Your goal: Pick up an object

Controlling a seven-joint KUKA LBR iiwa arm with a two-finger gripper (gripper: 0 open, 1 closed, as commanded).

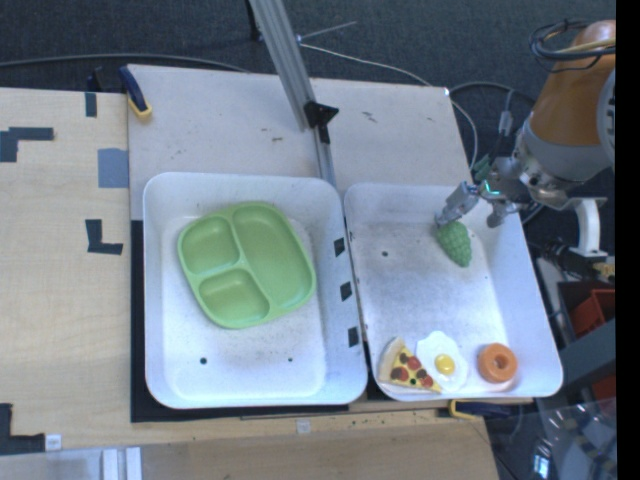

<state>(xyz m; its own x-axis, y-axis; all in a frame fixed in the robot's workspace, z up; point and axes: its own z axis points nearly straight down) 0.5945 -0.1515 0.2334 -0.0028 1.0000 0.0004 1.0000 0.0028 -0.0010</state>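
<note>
Two white bins seen side by side on bench. Gripper reached in from right, hung over far right part of right bin. Green bumpy toy lain directly below fingers, touching or just under tips; contact cannot be told. Jaw opening cannot be told, grasp not confirmed. Well below jaws, along near edge of same bin: pizza slice, fried egg, orange ring. Green divided plate set in left bin, far left of jaws.

Bumpy green toy – lying tilted on the right bin's floor, near its upper right corner.
</note>
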